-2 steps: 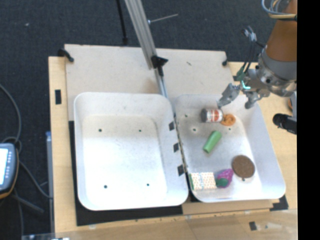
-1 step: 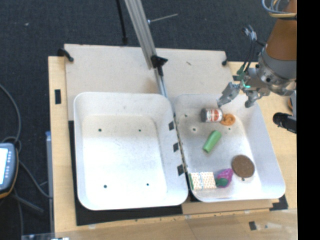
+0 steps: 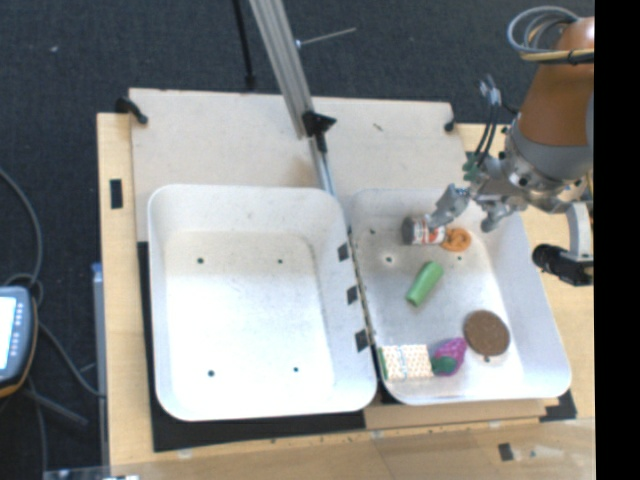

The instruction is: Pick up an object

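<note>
My gripper hangs over the far edge of the right bin, open, with nothing between its fingers. Just below its left finger lie a small grey and red can and an orange piece, side by side. A green cylinder rests tilted in the middle of that bin. Nearer the front sit a brown disc, a purple and green toy and a pale patterned block.
The left bin stands beside the right one, their rims meeting at the centre. A slanted aluminium bar rises from the back of the bench. Cables and a black fitting sit at the right bin's right rim.
</note>
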Robot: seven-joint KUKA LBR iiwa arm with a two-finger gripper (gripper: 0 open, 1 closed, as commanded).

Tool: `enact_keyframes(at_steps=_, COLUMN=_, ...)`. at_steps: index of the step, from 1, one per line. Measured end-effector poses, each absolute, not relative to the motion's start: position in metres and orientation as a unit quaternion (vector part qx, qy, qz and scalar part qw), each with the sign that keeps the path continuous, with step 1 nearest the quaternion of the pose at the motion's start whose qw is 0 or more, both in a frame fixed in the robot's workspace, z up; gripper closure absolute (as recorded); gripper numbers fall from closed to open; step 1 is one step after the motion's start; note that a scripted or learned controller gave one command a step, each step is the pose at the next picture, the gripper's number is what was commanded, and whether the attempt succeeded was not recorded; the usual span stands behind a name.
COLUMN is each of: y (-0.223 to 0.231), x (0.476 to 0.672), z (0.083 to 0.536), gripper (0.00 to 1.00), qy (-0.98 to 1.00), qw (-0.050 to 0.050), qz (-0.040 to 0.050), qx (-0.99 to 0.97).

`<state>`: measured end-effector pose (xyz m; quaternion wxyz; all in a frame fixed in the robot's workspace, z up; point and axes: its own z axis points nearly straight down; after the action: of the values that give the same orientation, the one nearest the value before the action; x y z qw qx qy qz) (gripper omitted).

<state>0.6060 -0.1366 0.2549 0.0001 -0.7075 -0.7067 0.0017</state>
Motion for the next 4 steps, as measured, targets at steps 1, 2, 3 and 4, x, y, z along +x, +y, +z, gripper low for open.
enact_keyframes(at_steps=1, y=-0.144, x=0.606, z=0.211, gripper=0.00, qy=-0.707, qw=0.000, qz=0.0019, qx=-0.708)
enact_keyframes(at_steps=2, y=-0.137, x=0.601, z=0.153, gripper=0.00, qy=-0.706, qw=0.001, qz=0.0021, qx=-0.708)
enact_keyframes(at_steps=3, y=-0.138, x=0.603, z=0.168, gripper=1.00, qy=-0.704, qw=-0.002, qz=-0.0011, qx=-0.710)
enact_keyframes(at_steps=4, y=-0.141, x=0.609, z=0.232, gripper=1.00, qy=-0.708, qw=-0.004, qz=-0.0022, qx=-0.706)
